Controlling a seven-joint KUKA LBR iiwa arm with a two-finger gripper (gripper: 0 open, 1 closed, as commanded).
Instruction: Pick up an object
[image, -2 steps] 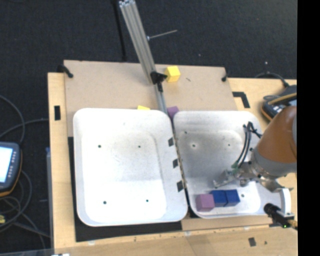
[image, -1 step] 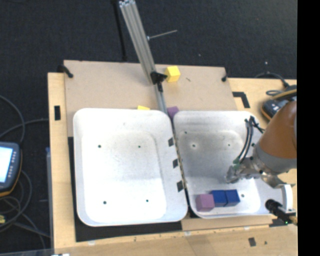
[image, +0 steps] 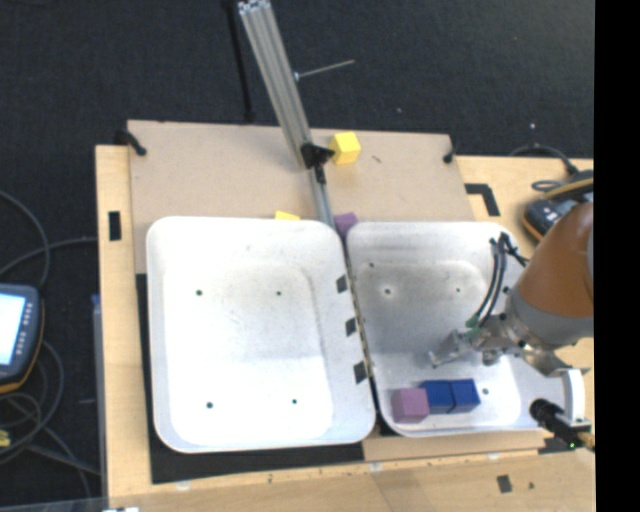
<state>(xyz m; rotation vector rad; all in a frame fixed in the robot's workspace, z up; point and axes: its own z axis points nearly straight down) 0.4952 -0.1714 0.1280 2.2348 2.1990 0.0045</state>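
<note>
Pick not yet made: blocks on the bin floor, gripper low beside them

Bench (image: 120, 330) first, from the left: its light wooden top carries a tan board at the back and two shallow white bins side by side. The left bin (image: 165, 300) has only a few dark specks on its floor. At its back rim a small yellow piece (image: 287, 215) peeks over the edge, and farther back on the tan board sits a yellow block (image: 346, 147) next to a slanting metal rail (image: 282, 80). A small purple piece (image: 345, 222) rests where the two bins meet at their back corners.

The right bin (image: 400, 250) holds the things worth picking: a purple block (image: 409, 404) near its front wall, and just to the right of it, touching or nearly so, a blue block (image: 450, 395). Both lie flat on the bin floor, with nothing lifted.

The gripper (image: 445, 352) hangs low over the right bin, just behind the blue block, with the grey and orange arm (image: 560, 275) reaching in from the right. Nothing shows between its fingers; whether they are spread or pressed together I cannot tell, as the metal parts blur into one another.

By my judgement the task stands at the approach: the arm is down in the bin near the blocks, but no grasp is made. What is left is the close on a block, most likely the blue one, and the lift clear of the bin.
</note>
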